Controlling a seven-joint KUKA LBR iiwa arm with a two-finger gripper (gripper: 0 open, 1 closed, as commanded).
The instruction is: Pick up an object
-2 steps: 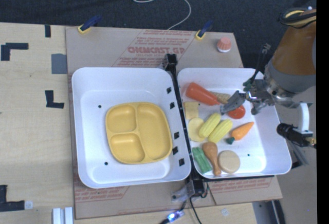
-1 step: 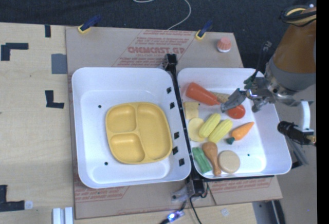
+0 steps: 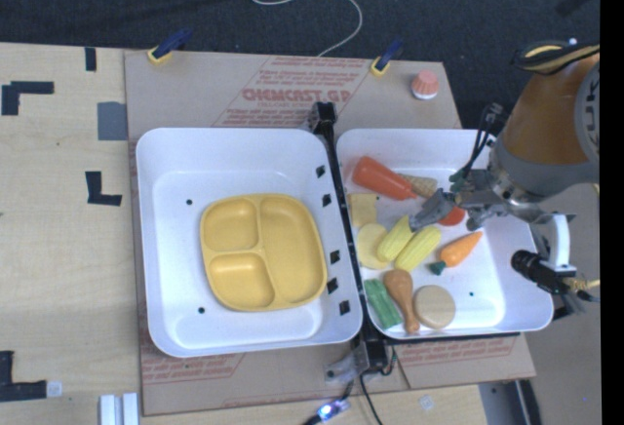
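Left bin (image 3: 166,179), centre-left of frame: yellow divided plate (image 3: 261,251). Right bin (image 3: 487,316), centre-right: toy food heaped together, namely a red pepper (image 3: 382,178), two corn cobs (image 3: 409,242), green bean (image 3: 380,304), drumstick (image 3: 402,294), round bun (image 3: 435,306), carrot (image 3: 458,249). Gripper (image 3: 429,213) low over the corn; finger state cannot be told.
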